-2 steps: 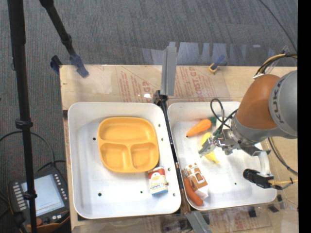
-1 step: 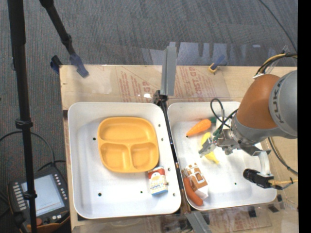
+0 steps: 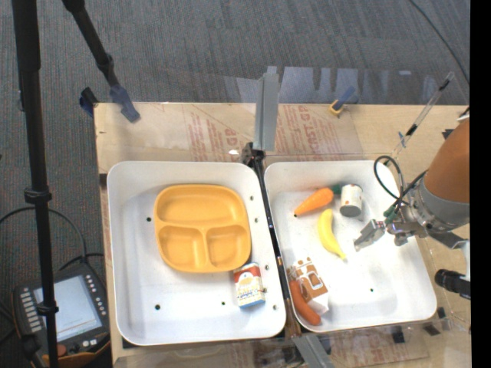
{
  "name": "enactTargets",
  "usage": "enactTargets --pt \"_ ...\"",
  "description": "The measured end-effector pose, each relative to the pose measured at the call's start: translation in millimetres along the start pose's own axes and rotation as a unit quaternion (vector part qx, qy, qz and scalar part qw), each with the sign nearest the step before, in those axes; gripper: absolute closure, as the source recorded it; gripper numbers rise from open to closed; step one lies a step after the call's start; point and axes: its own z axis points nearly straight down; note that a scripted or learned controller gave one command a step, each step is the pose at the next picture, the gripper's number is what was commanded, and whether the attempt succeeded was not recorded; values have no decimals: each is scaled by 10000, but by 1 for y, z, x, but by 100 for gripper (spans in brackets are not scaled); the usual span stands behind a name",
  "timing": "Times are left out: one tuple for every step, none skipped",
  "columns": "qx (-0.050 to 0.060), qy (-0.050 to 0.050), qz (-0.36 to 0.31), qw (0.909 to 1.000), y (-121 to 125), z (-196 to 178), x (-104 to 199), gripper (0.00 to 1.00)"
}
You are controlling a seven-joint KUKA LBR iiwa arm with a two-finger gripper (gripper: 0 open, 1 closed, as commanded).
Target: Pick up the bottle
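At right of frame, the gripper (image 3: 370, 234) hovers over the right bin (image 3: 399, 301), finger state indiscernible; the bottle (image 3: 350, 200) lies ungrasped, pickup outstanding.

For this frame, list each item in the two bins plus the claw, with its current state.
Bottle: on its side, right bin, not gripped.
Carrot: lying flat, left of the bottle.
Banana: lying flat, untouched.
Brown carton: lying in the right bin's near-left corner.
Yellow divided plate: upright in the left bin.
Small box: beside the plate.
Claw: over the right bin, holding nothing.
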Motion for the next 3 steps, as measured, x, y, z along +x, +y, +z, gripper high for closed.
enactTargets --pt "-4 1 -609 9981 -47 4 15 0" --pt "-28 -7 1092 9940 -47 29 109 0" --pt "7 -5 557 9984 -17 62 85 0"
